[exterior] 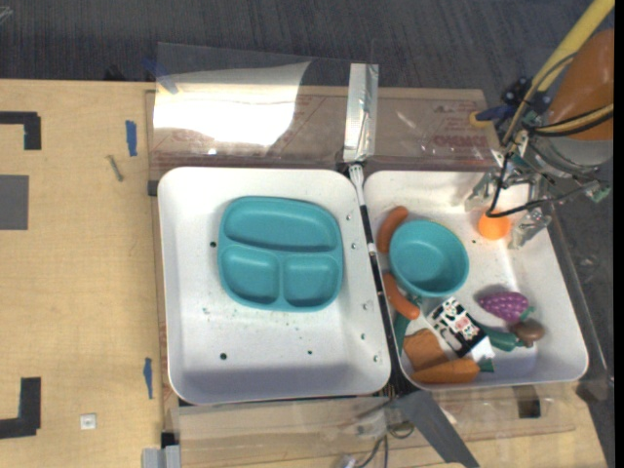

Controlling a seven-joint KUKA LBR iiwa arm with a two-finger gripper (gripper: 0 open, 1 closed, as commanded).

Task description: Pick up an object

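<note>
Here the gripper (510, 206) hangs over the far right corner of the right bin (568, 351), its metal fingers pointing down on either side of a small orange object (494, 225), perhaps a toy fruit. Cables and glare clutter that spot, and I cannot tell whether the object is pinched or merely lies beside the tips, nor how wide the gripper stands.

That doubt is the main risk. If the orange object is only nudged against one side, a lift would probably leave it behind or flick it toward the bin wall, which is just beside it. A round, smooth piece of this kind seems likely to squirt out of a two-sided pinch that lands off centre. The corner also crowds the approach: one side could catch the rim and stop the descent short.

Further out, the teal bowl (427, 257) sits near the object, with an orange sausage-shaped toy (390, 224) along its left side. Below lie a purple grape cluster (504, 305), a black-and-white patterned piece (457, 328) and a carrot-like toy (441, 370), all packed close; a dropped object could roll in among them and be harder to reach. The left bin (185, 359) holds a teal divided plate (281, 252), well apart from the action.
</note>
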